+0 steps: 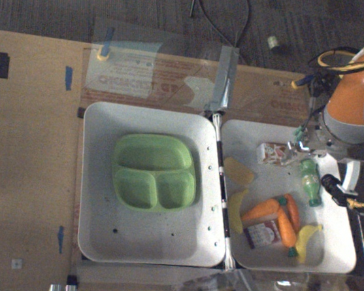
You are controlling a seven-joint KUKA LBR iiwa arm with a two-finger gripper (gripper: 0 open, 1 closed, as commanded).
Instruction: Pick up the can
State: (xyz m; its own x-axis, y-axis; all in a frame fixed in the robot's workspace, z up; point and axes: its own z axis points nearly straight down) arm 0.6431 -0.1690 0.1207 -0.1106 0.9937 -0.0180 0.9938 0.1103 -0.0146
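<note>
A brown table carries two shallow white bins side by side. The left bin holds a green divided plate near its middle.

The right bin holds a jumble of small things. The can, with a red and white label, lies on its side near the bin's front edge. Two orange carrots lie touching it along its far side, and a yellow banana curves just beside it toward the bin's right edge. A green bottle lies further back, near the right edge. A small red and white carton rests near the bin's back edge, and a pale yellow chip-like piece sits by the bin's left wall.

The arm, grey with an orange band, reaches over the right bin's back right corner. Its pincer hangs beside the carton, well apart from the can; whether it is open or closed cannot be told.
</note>
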